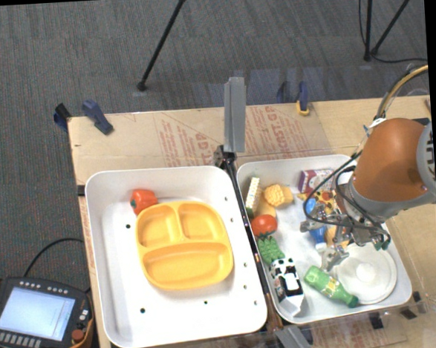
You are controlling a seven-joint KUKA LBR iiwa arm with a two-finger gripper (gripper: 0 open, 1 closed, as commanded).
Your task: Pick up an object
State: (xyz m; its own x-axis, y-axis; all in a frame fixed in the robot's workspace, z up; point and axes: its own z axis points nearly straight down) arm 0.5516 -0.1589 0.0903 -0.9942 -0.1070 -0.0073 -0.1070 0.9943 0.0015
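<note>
Nearest the camera, a teach pendant [36, 317] sits at lower left beside the tabletop [163, 136]; two white bins: the left bin [114, 288] holds one yellow divided plate [184, 243] and one red pepper [142, 199]; the right bin [401, 283] holds one green bottle [329, 286], long axis running upper left to lower right, just beside one white dish [368, 276]; one tomato [264, 223]; one corn cob [277, 195]; the gripper [337, 253] hangs just above the bottle, opening cannot be told.

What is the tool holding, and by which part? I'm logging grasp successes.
Cannot be told: the tool hangs low over the right bin, with no object visibly between its tips.
</note>
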